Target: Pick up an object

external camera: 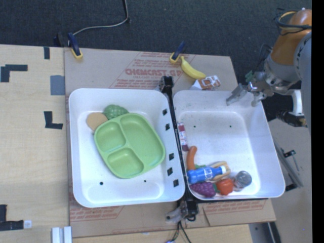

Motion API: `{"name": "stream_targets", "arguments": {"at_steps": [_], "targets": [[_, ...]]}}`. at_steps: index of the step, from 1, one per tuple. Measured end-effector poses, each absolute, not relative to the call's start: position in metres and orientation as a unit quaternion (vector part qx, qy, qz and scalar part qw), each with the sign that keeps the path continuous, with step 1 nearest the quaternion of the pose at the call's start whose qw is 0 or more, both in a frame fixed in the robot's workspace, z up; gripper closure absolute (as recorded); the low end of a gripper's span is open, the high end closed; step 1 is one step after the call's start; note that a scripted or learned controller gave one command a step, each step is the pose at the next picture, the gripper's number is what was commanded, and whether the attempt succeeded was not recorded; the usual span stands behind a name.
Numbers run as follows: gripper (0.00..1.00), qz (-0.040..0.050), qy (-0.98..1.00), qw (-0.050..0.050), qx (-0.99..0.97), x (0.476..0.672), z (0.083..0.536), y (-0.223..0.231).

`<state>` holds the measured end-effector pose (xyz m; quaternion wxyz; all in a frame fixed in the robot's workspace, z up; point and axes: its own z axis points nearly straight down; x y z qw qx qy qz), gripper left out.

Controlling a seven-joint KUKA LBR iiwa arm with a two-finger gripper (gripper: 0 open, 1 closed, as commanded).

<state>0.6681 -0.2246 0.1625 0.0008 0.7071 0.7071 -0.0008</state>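
Empty-handed, the fingers (244, 96) stand apart above the right bin's (263, 130) rim; the blue bottle (205, 174) lies roughly left-right.

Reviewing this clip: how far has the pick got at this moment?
Nothing looks picked yet. The gripper sits over the upper right rim of the right bin, with no object between its fingers. The candidate objects, including the blue bottle, carrot, purple grapes and tomato, lie clustered at the bin's near end, apart from the gripper. Still left: reaching an object, closing on it and lifting.
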Motion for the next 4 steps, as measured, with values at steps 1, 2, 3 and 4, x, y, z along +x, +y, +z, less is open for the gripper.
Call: {"name": "stream_targets", "arguments": {"at_steps": [1, 2, 3, 4], "targets": [[1.00, -0.0016, 0.708, 0.001, 0.707, 0.669, 0.172, -0.224], [1.00, -0.0001, 0.708, 0.000, 0.706, 0.669, 0.189, -0.175], [0.00, -0.0008, 0.708, 0.000, 0.706, 0.668, 0.189, -0.175], [0.00, -0.0005, 0.708, -0.001, 0.706, 0.565, 0.184, -0.090]]}}
